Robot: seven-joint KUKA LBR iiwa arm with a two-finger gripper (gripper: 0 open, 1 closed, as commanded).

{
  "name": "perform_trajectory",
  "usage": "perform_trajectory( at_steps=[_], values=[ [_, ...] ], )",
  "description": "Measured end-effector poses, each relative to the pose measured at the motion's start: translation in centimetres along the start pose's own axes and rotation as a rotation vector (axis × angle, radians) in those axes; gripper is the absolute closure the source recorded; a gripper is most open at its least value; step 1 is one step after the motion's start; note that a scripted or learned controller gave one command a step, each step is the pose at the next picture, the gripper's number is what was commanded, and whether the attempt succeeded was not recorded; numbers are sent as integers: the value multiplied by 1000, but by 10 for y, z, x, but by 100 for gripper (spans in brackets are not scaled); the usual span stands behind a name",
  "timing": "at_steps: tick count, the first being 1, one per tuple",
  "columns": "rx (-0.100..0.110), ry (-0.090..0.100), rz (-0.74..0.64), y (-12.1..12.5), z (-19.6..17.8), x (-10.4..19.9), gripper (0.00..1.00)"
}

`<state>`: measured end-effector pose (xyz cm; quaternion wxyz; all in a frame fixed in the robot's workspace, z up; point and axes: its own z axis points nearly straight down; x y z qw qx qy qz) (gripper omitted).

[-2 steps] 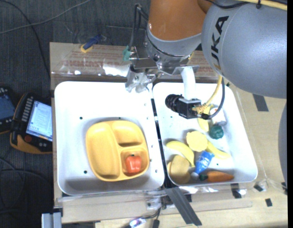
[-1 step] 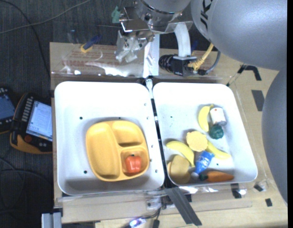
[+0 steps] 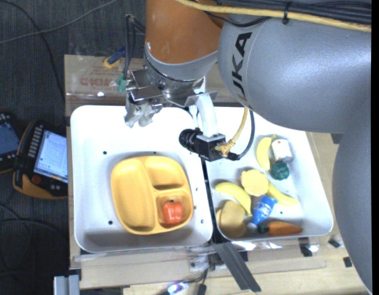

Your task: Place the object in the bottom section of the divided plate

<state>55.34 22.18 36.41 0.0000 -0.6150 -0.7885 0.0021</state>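
Landmark: the yellow divided plate [image 3: 151,192] lies in the left white bin [image 3: 91,165] on the desk.
Object: a red-orange tomato-like piece [image 3: 172,211] sits in the plate's bottom right section, touching its floor.
Gripper: the gripper [image 3: 140,112] hangs above the plate's far edge, over the bin's upper rim, well apart from the red piece; nothing shows between its pale fingers, and whether they are spread or closed cannot be told.
Right bin [image 3: 319,189]: beside the plate's bin, it holds yellow banana-like pieces [image 3: 234,192], a blue bottle [image 3: 262,209], a carrot [image 3: 282,228] and a green-capped white item [image 3: 280,158].
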Motion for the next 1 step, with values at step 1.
perform_trajectory(
  at_steps=[1],
  values=[
    [-4,0,0,-72,-70,-34,100]
  ],
)
